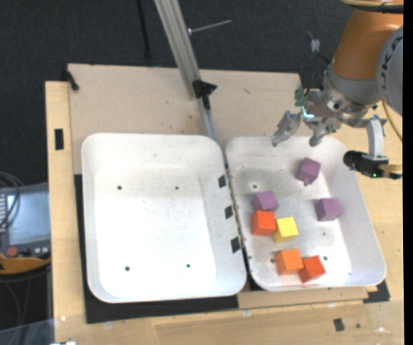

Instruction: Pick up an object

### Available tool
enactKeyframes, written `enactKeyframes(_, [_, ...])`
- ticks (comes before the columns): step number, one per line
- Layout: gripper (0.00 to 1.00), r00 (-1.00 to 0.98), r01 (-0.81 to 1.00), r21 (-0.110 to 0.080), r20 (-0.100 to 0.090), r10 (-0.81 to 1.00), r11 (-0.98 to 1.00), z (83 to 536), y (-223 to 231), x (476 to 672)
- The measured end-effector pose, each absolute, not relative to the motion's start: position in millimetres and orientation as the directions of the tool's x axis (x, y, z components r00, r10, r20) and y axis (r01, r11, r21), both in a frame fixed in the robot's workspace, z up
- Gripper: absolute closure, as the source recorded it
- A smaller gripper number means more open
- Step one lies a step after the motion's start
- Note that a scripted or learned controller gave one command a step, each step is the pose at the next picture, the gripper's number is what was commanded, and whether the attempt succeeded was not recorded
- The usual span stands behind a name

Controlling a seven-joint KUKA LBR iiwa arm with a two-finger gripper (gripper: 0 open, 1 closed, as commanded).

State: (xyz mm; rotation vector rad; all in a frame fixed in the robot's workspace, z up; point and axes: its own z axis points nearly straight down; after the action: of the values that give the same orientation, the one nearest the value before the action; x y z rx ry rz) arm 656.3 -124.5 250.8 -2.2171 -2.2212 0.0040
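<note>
At the near edge of the right bin [364, 261] 2 blocks sit touching: an orange block [288, 261] and, just to its right, a red-orange block [312, 268]. Further in, toward the bin's middle, a yellow block [286, 228] touches a second red-orange block [263, 222] on its left, and a purple block [265, 201] sits against that red-orange one on its far side. Another purple block [327, 208] lies apart from this cluster, nearer the bin's right edge. A third purple block [307, 169] lies toward the far edge of the bin, tilted, clear of the other 6.

The left bin [105, 192] lies beside the right one, their inner edges meeting along the middle of the bench [120, 92].

Over the far edge of the right bin hangs the gripper [299, 134], its 2 fingers spread wide with nothing between them. It is above and just beyond the tilted purple block, not touching it. The arm [364, 42], with its orange band, rises behind it toward the far right corner of the bench. A slanted metal rail [181, 49] stands at the far side, between the 2 bins.
</note>
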Motion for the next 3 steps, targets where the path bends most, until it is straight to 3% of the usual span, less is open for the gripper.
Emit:
enactKeyframes(1, [0.00, -0.003, 1.000, 0.001, -0.002, 1.000, 0.003, 254.0, -124.9, 657.0])
enactKeyframes(3, [0.00, -0.005, 1.000, -0.005, -0.002, 1.000, 0.005, 138.7, -114.7, 659.6])
